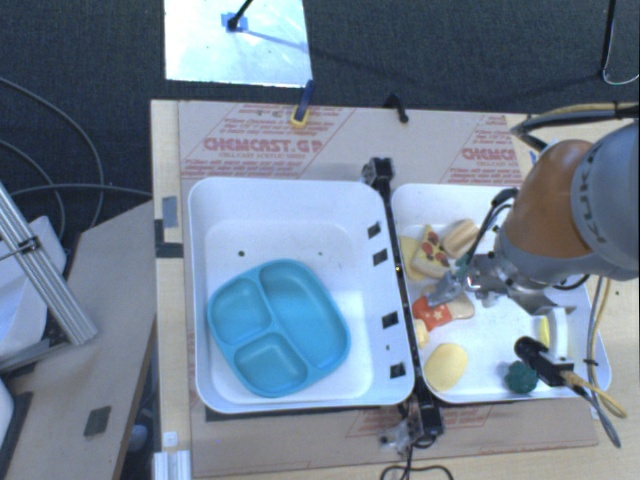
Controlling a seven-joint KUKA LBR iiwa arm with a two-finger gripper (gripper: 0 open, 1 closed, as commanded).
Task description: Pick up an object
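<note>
Hovering near the right bin's [420, 200] left wall, gripper [447, 290], state unclear, above red toy [432, 314].

Robot lab: bench [250, 128] on dark carpet, loose cables [60, 183], aluminium framing [40, 268].

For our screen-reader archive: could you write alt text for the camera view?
A grey robot arm reaches from the right into the right white bin, its pincer low over small toy foods. The left white bin holds a blue divided plate.
</note>
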